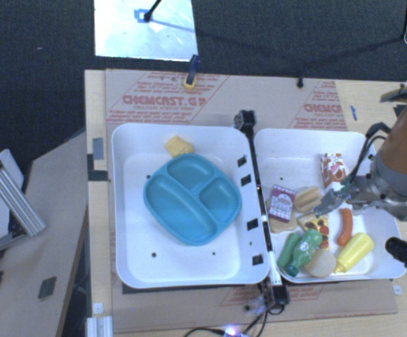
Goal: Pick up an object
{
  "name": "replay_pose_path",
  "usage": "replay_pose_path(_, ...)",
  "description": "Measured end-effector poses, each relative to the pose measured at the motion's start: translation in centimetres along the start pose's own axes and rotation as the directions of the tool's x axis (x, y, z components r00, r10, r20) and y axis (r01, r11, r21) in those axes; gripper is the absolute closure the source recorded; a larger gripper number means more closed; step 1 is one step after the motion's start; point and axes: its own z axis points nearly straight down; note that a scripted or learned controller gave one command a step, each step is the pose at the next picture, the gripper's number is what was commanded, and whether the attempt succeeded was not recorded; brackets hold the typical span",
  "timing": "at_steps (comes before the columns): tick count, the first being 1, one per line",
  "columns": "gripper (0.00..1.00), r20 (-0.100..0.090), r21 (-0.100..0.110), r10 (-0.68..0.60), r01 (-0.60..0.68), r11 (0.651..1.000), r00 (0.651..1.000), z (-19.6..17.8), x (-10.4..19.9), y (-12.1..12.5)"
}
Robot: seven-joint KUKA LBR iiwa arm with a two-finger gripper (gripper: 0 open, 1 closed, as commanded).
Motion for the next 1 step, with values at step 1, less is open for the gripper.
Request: replay_pose_path(1,0.00,0.002,-0.014,-0.003,0.003,1.000,1.000,-0.69,0.05,0.30)
